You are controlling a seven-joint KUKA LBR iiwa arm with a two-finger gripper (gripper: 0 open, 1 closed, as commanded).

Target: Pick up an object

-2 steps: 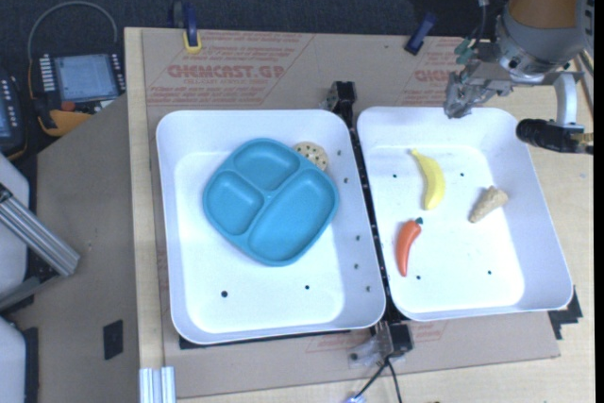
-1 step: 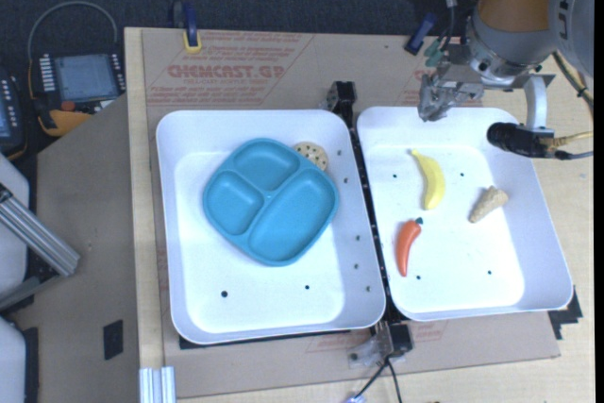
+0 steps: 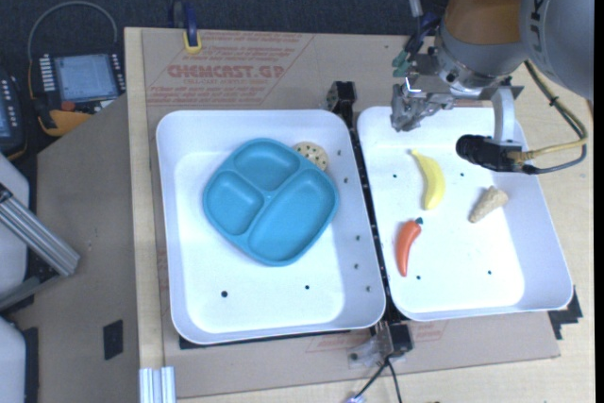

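Pepper [image 3: 408, 246] in right bin [image 3: 528, 288] | banana [image 3: 431, 179] above | tool [image 3: 408, 116] at far-left corner, grip state unclear

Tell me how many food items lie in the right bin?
3. The yellow banana lies near the middle, the red chili pepper just below it, and the beige wedge to their right. The gripper may hide more at the bin's far edge.

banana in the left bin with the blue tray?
No, the banana lies in the right bin beside the orange pepper, while the blue tray sits in the left bin.
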